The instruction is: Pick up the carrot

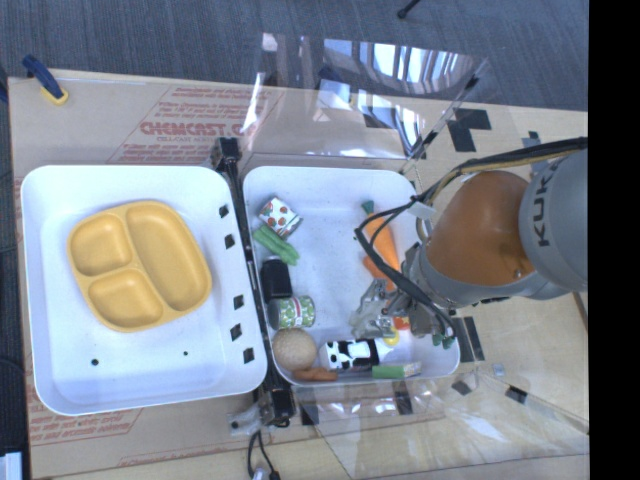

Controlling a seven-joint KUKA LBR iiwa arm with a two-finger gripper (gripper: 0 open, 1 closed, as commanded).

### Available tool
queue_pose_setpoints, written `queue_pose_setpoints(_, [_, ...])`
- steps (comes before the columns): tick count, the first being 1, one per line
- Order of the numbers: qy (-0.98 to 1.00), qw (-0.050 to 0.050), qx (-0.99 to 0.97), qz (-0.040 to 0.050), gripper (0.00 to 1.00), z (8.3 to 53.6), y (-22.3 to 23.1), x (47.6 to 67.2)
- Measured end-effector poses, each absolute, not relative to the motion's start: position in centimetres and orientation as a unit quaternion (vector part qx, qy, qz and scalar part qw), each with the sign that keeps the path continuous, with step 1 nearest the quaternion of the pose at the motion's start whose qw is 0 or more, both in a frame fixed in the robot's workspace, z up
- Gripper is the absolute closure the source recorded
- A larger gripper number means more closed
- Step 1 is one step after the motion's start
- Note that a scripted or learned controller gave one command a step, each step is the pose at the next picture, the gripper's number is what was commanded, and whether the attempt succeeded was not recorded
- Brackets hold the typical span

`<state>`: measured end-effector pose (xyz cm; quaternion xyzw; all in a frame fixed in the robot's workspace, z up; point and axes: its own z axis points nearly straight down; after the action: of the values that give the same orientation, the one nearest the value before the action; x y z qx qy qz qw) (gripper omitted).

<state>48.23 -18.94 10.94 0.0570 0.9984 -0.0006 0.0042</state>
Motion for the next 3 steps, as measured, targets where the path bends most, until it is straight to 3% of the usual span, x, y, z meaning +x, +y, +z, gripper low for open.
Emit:
queue_pose_setpoints(1, [0.998,0.008,0.066,-0.0013,1.0,25.0,-13.3,52.6])
queue_pose_setpoints(2, [0.994,0.005,-0.105,-0.0041,1.0,43.6,-20.6,54.9])
queue_pose_setpoints(3, [0.991,-0.004,-0.136,0.0026,1.0,25.2,-20.1,50.1])
